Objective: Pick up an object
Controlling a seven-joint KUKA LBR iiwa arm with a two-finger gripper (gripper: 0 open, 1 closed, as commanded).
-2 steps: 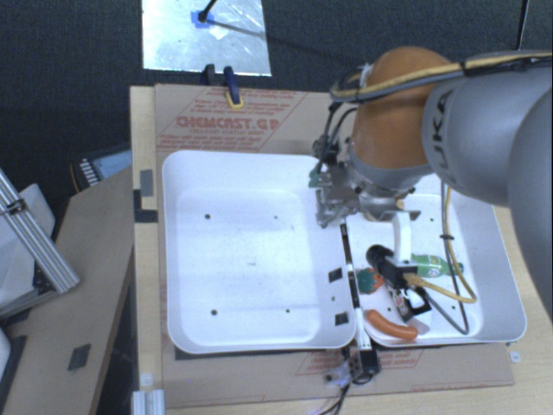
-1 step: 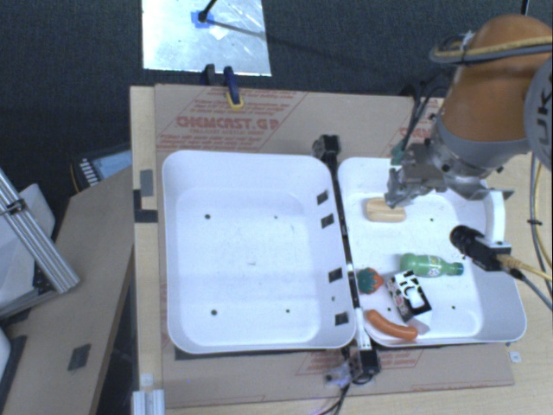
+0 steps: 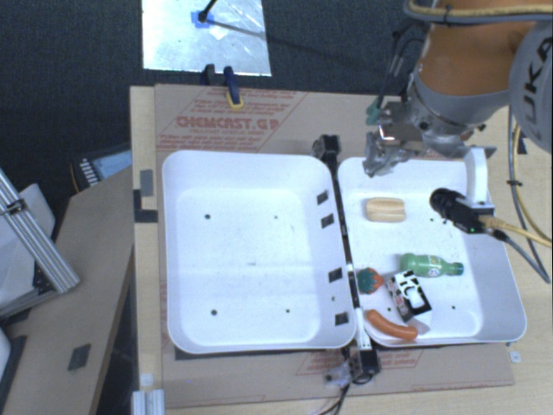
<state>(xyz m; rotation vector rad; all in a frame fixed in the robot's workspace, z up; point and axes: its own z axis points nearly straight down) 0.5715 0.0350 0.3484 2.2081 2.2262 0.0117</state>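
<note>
My gripper (image 3: 378, 164) hangs over the far left corner of the right bin (image 3: 492, 271), above and a little behind a tan bread-like block (image 3: 384, 209). Nothing shows between its fingers. Nearer the front lie a green bottle (image 3: 431, 266), a small orange and teal toy (image 3: 370, 279), a black and white box (image 3: 411, 293) and an orange sausage (image 3: 390, 325) by the front rim.
The left bin (image 3: 246, 249) sits beside the right one, with a black clip divider (image 3: 339, 232) between them. A black camera unit (image 3: 455, 207) on a white bracket juts over the right bin. A metal plate (image 3: 206, 24) lies beyond the bench.
</note>
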